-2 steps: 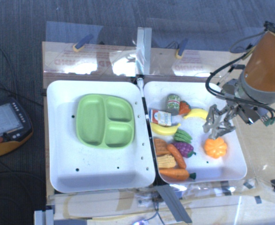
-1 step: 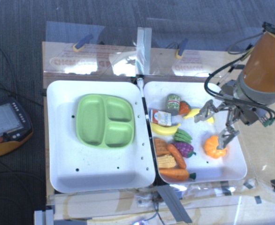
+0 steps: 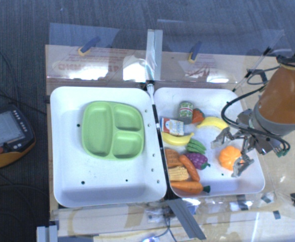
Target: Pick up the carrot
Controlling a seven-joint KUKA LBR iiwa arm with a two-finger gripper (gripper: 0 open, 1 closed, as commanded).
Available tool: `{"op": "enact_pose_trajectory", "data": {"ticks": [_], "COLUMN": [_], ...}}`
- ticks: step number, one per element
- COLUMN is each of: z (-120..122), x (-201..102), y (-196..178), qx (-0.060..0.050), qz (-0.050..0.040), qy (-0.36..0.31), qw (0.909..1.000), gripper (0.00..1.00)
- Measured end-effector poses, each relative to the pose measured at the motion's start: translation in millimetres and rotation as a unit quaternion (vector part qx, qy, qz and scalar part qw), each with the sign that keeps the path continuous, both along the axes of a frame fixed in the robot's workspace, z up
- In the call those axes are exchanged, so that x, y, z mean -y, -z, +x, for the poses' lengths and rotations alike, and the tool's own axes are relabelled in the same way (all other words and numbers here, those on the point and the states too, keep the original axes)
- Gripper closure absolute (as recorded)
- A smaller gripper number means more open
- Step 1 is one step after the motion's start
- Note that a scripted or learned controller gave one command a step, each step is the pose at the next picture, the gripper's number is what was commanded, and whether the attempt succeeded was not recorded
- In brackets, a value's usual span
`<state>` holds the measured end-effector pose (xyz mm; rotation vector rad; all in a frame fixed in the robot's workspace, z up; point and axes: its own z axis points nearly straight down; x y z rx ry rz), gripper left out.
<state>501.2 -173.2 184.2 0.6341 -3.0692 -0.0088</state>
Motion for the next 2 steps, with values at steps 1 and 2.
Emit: {"op": "enact_pose_trajectory", "data": {"ticks": [1,2], "z": [0.9,3.8], "x": [49.6,7.1], "y": [89.5,92.7], "qx": [0.007,0.012], "qz": [-0.0021,-0.0055], "qy": [-0.030,0.009], "qw": [0.9995,0.9999], "gripper": [0.00,0.00]}}
